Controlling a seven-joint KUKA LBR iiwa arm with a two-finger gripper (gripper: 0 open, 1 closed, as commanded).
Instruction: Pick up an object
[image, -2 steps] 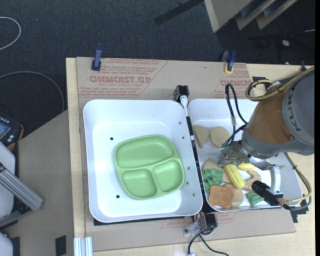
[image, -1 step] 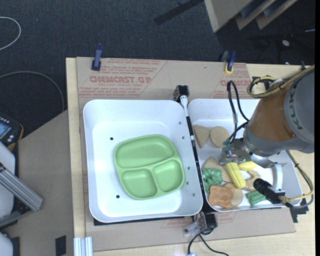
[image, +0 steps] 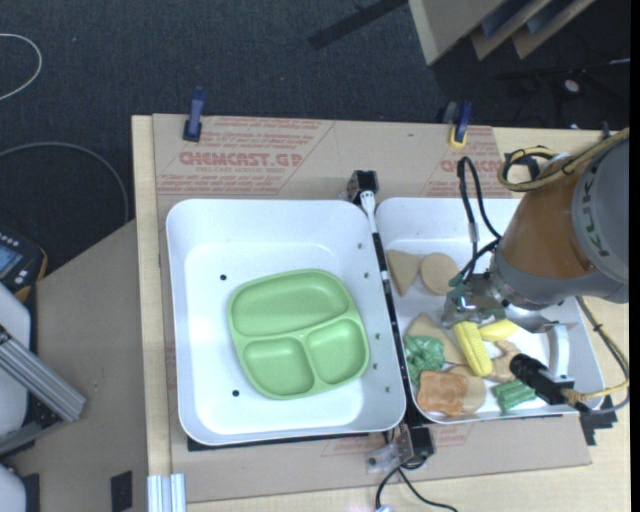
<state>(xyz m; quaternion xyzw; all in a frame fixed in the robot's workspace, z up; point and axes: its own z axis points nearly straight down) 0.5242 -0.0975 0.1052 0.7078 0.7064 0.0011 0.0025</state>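
The right bin (image: 420, 215) holds several toy foods. A tan wedge (image: 403, 268) and a tan round piece (image: 437, 272) lie at its far left. A yellow corn cob (image: 472, 347), a green leafy piece (image: 424, 352), a brown bread-like piece (image: 445, 392) and a small green piece (image: 512, 396) crowd the near side. My gripper (image: 463, 302) is down in this bin, just above the corn cob and to the right of the tan round piece. The arm hides the bin's right part.
The left bin (image: 200, 300) holds a green divided plate (image: 296, 332). A black bar (image: 376, 245) runs along the wall between the two bins. Blue and yellow clamps (image: 193, 115) sit at the board's far edge.
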